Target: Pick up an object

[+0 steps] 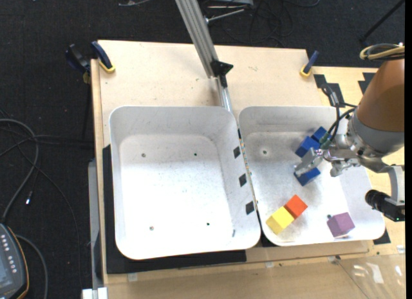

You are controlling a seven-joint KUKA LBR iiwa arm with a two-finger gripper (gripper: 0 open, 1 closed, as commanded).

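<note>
Your jaws' state I cannot tell; the blue block looks light and rigid, so pinch its flat sides.

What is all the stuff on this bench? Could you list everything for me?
Bins: 2, white, side by side on the bench; left bin, right bin.
Blue blocks: 2, blue, upper middle of the right bin, one above the other, right by the pincer.
Orange block: 1, orange, lower part of the right bin, touching the yellow one.
Yellow block: 1, yellow, lower part of the right bin.
Purple block: 1, purple, lower right corner of the right bin.
Clamps: 2, blue and yellow, back corners of the bench.
Metal pole: 1, grey, slanting behind the bins.
Arm: 1, grey with orange, from the right.
Pincer: 1, over the right bin, between the blue blocks.
</note>
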